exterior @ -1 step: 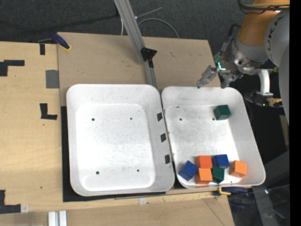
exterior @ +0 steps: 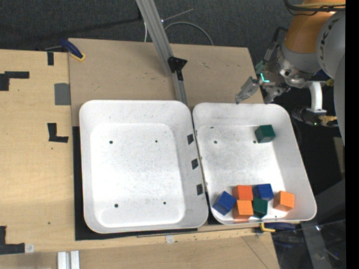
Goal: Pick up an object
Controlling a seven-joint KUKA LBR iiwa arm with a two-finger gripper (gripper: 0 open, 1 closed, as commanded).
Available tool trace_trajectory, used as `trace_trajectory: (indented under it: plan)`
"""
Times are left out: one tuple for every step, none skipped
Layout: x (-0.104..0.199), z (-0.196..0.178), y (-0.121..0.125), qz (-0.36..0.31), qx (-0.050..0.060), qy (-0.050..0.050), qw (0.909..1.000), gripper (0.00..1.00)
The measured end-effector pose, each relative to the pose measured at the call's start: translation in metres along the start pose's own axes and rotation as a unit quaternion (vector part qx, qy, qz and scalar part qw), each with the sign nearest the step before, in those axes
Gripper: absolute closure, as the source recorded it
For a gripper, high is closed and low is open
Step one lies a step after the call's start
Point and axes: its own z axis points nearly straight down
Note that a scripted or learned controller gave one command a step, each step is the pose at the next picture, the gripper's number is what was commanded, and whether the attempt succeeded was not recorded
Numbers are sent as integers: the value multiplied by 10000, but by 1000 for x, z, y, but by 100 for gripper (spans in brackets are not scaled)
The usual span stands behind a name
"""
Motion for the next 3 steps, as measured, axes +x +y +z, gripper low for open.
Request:
trace_trajectory:
  plan:
    - [-3,64,-3,6,30,4,10000,0]
    - [5,112,-2,2,19,3,10000,0]
    - [6,139,-3,-2,16,0,10000,0]
